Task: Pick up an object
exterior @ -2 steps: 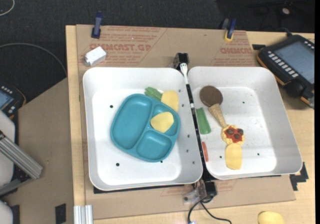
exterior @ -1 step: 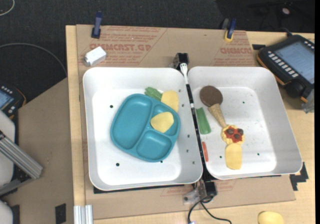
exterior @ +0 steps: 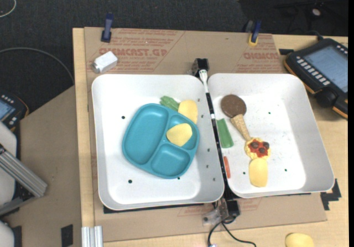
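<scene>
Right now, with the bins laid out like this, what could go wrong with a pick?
1. The yellow piece lies on the blue tray, so a grab there may catch the tray too.
2. The green stick lies close to the right bin's wall, leaving little room on that side.

Left bin (exterior: 105, 130): teal divided tray (exterior: 157, 143) mid-frame, one yellow piece (exterior: 179, 133) on it, another yellow piece (exterior: 188, 110) and a green item (exterior: 169, 102) at its upper-right edge. Right bin (exterior: 293, 113) — brown-headed spoon (exterior: 234, 109), green stick (exterior: 224, 132), pizza slice (exterior: 258, 148), yellow piece (exterior: 258, 173) lower down.
</scene>
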You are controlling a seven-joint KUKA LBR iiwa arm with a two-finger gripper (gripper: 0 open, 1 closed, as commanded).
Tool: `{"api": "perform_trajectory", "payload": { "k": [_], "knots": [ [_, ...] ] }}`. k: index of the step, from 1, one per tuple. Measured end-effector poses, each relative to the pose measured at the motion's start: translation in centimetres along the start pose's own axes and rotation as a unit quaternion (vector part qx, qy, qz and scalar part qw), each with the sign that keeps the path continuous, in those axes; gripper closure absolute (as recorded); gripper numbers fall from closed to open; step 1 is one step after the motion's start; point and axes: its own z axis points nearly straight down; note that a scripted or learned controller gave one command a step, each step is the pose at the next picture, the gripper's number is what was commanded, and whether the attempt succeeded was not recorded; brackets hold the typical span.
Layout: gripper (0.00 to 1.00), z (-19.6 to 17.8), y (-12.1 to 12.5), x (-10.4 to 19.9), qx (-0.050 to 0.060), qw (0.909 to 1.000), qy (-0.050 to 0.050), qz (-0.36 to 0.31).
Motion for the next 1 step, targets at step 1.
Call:
{"api": "perform_trajectory", "payload": {
  "k": [1],
  "knots": [
    [1.00,12.37,-0.39,-0.90,0.015,0.9999,0.006,0.002]
  ]
}}
